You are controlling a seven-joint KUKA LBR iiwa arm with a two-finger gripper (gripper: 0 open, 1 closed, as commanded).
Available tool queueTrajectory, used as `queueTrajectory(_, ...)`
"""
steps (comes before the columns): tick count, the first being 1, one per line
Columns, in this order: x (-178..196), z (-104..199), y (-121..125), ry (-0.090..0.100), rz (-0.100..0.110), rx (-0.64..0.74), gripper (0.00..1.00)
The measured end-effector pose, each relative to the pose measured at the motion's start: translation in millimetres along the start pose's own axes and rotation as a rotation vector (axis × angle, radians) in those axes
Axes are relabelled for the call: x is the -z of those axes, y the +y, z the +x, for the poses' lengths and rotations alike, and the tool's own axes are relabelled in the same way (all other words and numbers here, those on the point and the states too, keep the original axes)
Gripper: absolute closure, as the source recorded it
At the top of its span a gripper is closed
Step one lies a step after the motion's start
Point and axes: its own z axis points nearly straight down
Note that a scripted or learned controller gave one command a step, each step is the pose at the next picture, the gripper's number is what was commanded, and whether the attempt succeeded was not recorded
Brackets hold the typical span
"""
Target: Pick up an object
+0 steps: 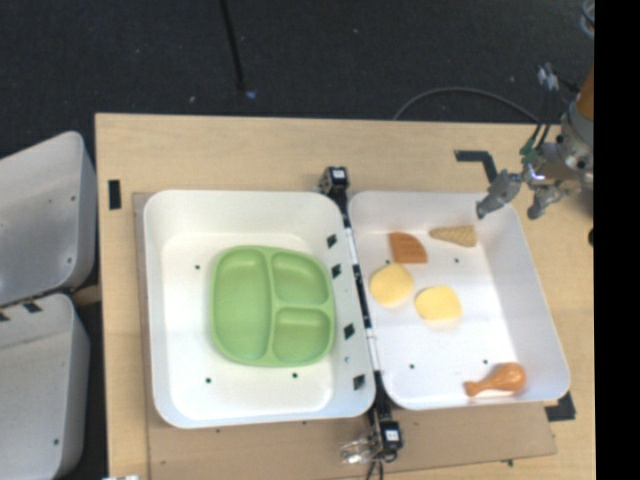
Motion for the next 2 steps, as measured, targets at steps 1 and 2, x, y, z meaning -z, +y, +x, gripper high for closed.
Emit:
queueTrajectory(1, 8.8, 0.7, 2.1, -0.003, -0.014, 0.003, 0.0)
queueTrajectory(2, -53.6, 2.7, 0.3, -0.002, -0.008, 0.003, 0.0)
